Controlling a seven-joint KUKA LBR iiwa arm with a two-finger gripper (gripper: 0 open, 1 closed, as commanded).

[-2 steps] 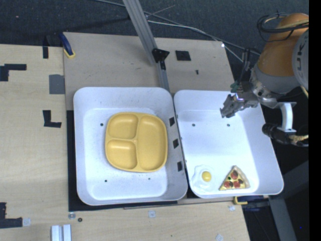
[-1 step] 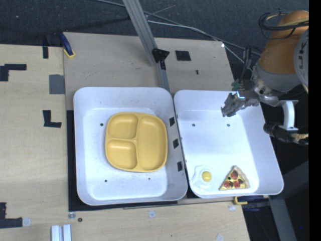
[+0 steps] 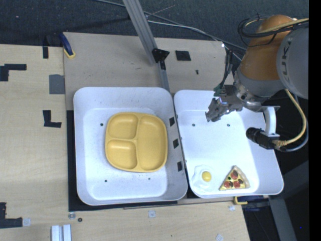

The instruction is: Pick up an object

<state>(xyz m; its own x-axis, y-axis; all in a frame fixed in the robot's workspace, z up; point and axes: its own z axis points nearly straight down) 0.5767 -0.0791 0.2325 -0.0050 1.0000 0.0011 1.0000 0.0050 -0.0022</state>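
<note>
the tabletop (image 3: 30, 134) is pale wood with a few dark tape marks along its left side. on it, the left bin (image 3: 83, 185) holds a yellow plate (image 3: 136, 141) with three compartments, lying flat near the bin's middle.

just beside it, the right bin (image 3: 266, 182) touches the left bin along their shared edge. near its front edge lies a toy fried egg (image 3: 205, 176), white with a yellow yolk, and just to its right a toy pizza slice (image 3: 234, 179), triangular with red spots on top. the two lie near each other, apart from the bin's walls.

above the back part of the right bin hangs the hand (image 3: 213, 114), dark and pointing down and to the left, well apart from the egg and the pizza slice. whether its fingers are spread or pressed together cannot be told from here; nothing can be seen between them. behind it rises the arm (image 3: 296, 59), grey with its orange band, reaching in from the right, with black and yellow cables looping beside it.
</note>
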